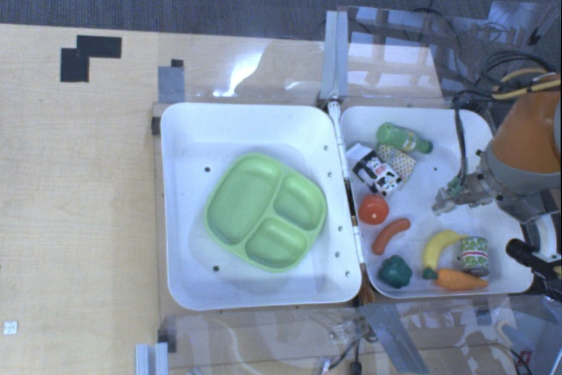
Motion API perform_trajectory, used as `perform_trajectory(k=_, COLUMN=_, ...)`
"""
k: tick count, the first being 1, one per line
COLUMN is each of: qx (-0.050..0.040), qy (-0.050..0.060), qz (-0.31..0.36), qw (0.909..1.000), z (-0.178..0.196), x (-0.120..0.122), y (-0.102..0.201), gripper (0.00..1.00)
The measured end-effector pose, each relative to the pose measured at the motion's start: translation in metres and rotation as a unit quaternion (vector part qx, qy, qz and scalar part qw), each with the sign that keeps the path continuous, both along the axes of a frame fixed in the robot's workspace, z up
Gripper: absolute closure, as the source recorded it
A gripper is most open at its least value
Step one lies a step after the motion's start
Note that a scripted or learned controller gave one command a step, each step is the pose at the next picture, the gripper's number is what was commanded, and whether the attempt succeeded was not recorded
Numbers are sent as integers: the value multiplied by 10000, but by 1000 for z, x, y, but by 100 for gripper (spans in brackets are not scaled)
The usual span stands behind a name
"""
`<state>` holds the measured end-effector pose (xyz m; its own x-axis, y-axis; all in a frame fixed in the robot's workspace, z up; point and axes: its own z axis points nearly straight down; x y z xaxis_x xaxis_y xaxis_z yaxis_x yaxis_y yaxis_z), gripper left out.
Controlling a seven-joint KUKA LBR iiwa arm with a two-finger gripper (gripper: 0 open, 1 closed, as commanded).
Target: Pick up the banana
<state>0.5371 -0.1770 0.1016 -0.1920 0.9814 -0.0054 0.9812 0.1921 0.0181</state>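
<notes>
The yellow banana [436, 248] lies curved in the front part of the right bin [479, 129], between a small can [474, 255] and a red sausage [392, 234]. My gripper [451, 197] hangs over the right bin's middle, a little behind the banana and apart from it. Nothing shows in its grasp. The grey arm with its orange band [529, 136] reaches in from the right and covers the bin's right edge.
An orange carrot [461, 279] lies just in front of the banana, with a dark green vegetable [395, 271] at the front left. A red tomato [373, 209], a black-and-white carton [376, 172] and a green bottle [404, 138] sit further back. The left bin [189, 277] holds a green divided plate [266, 211].
</notes>
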Motion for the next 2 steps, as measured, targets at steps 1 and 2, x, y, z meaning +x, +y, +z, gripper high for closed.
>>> perform_trajectory(k=1, qx=0, qy=2, qz=0, qw=10000, z=0, x=0, y=0, gripper=0)
perform_trajectory(k=2, qx=-13, qy=15, qz=202, qw=9998, z=-12, x=-45, y=17, gripper=0)
